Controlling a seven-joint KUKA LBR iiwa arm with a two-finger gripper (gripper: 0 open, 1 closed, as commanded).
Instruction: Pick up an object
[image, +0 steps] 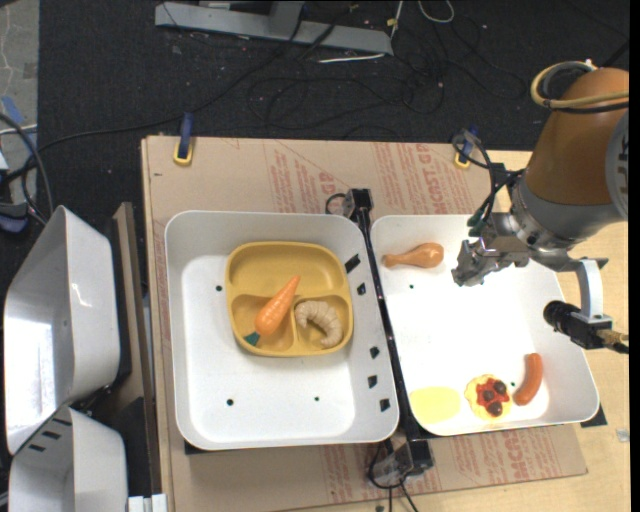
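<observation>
Nothing's been picked up yet. The end effector (478, 266) hangs over the right white bin (470, 340), can't tell its state; the tan plastic chicken drumstick (415, 257) lies just left of it.

Two orange clamps (183, 152) grip the cardboard sheet (300, 170) beneath tangled black cables (300, 80).

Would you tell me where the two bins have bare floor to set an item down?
Left bin: bare below and left of the yellow plate. Right bin: bare middle, between the drumstick and the sausage. Crowded near the pizza slice and gripper.
</observation>
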